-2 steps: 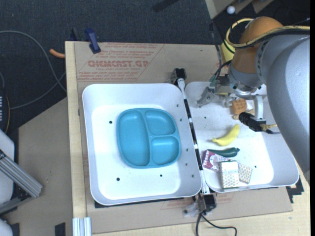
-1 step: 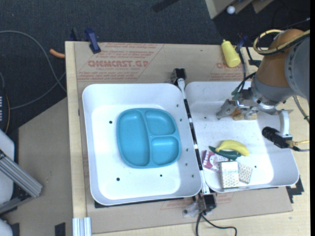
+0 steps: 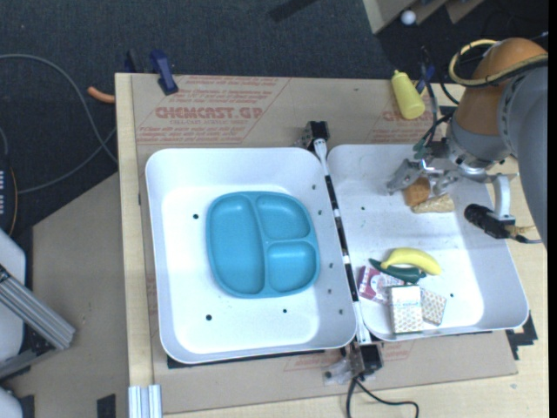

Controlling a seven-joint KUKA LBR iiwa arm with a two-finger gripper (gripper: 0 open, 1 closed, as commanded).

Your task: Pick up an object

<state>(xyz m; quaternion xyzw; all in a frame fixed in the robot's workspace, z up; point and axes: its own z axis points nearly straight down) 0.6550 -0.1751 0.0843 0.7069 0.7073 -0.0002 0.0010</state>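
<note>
My gripper (image 3: 425, 179) is low over the far part of the right bin (image 3: 496, 307), open, with its grey fingers spread. A brown bread-like piece (image 3: 429, 198) lies on the bin floor just under and between the fingertips; I cannot tell whether they touch it. Nearer the front of the same bin lie a yellow banana (image 3: 412, 259) with a green thing (image 3: 402, 271) against it, a purple-and-white packet (image 3: 372, 282), a pale box (image 3: 406, 308) and a small patterned packet (image 3: 432, 306).
The left bin (image 3: 174, 233) holds a blue divided plate (image 3: 261, 242). A black divider rail (image 3: 335, 225) runs between the bins. A yellow bottle (image 3: 406, 95) lies on the bench behind the right bin. A black cable piece (image 3: 487, 220) hangs by the arm.
</note>
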